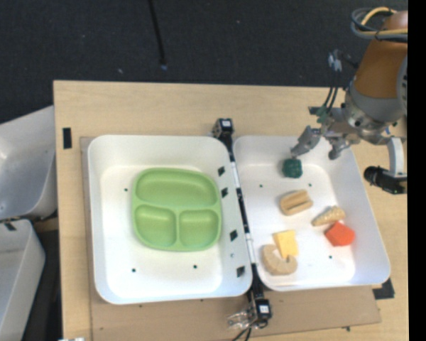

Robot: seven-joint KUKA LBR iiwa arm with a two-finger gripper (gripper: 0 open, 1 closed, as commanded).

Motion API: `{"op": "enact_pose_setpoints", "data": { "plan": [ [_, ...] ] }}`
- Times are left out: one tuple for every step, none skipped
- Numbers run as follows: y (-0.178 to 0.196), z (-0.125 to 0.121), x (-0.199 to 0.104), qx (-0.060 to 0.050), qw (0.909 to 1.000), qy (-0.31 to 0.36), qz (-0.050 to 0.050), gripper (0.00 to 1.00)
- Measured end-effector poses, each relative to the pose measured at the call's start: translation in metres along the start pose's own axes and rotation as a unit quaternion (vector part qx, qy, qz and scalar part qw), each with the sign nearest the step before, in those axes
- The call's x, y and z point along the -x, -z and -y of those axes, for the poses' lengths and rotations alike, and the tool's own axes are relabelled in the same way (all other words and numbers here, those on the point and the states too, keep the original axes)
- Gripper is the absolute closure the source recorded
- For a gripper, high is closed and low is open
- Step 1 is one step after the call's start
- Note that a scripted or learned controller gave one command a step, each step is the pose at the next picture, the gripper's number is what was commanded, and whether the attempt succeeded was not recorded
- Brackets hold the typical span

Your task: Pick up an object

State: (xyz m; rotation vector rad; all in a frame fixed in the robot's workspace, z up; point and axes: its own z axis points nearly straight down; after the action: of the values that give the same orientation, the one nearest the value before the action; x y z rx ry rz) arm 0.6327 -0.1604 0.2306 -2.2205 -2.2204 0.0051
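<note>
Holding green tray, left bin

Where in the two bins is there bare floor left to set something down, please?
Left bin: a bare margin rings the green divided plate, widest along its near wall. Right bin: the far-left corner beside the dark green piece is free; the near half is crowded with food pieces.

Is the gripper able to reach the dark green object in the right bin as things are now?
Probably yes. The gripper is open and hangs just above and right of the dark green object, which lies apart from the tan piece below it, so nothing blocks the way.
</note>
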Motion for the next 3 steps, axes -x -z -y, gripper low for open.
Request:
{"op": "enact_pose_setpoints", "data": {
  "plan": [
    [-0.044, -0.003, 0.007, 0.001, 1.0000, -0.001, 0.001, 0.00],
    [-0.093, 0.007, 0.004, 0.000, 1.0000, -0.001, 0.000, 0.00],
    [-0.079, 0.005, 0.005, 0.004, 1.0000, -0.002, 0.001, 1.00]
  ]
}}
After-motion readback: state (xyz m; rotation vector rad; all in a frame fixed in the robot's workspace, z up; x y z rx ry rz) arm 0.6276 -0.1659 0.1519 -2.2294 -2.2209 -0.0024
